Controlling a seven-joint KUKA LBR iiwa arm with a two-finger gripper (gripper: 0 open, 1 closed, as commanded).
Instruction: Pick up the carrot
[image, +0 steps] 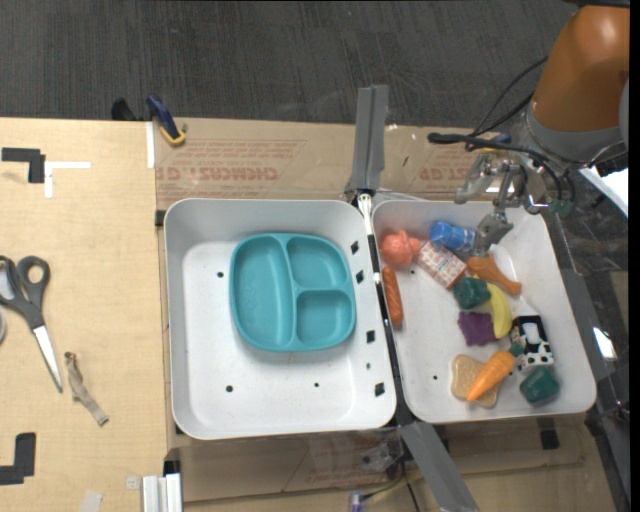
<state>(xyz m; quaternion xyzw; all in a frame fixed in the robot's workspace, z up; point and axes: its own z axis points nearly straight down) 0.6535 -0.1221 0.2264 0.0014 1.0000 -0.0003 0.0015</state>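
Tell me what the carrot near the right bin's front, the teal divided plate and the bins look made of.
Carrot: probably moulded plastic toy food, with uniform orange colour and a smooth, slightly shiny surface.
Teal divided plate: likely hard plastic with a matte-satin finish, one solid colour and rounded moulded compartments.
Bins: seemingly thin white plastic or coated sheet, smooth with soft glare; the view leaves it open.

The grey arm (585, 75), orange-banded above the wrist, is reaching in from the right, its gripper (492, 232) pointing downward and leftward.
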